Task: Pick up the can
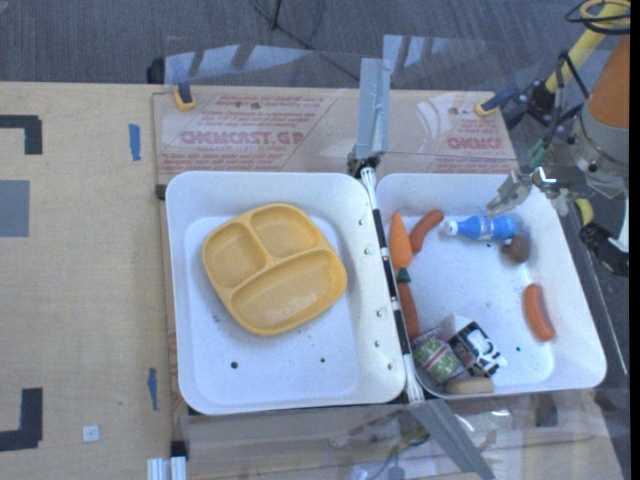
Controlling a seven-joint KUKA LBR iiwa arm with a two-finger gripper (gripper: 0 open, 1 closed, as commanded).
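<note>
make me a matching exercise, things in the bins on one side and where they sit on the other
Things:
1. yellow divided plate
2. blue bottle
3. can
4. carrot

Places:
a. right bin, near front edge
b. left bin, middle
c. right bin, along the wall shared with the left bin
d. right bin, far side, near the gripper

Pairs: 1-b, 2-d, 3-a, 4-c

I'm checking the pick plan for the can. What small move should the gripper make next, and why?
Probably travel toward the right bin's near edge. The gripper sits at the far side beside the blue bottle, while the can lies at the front among the packaging, so it is not yet above its target.
</note>
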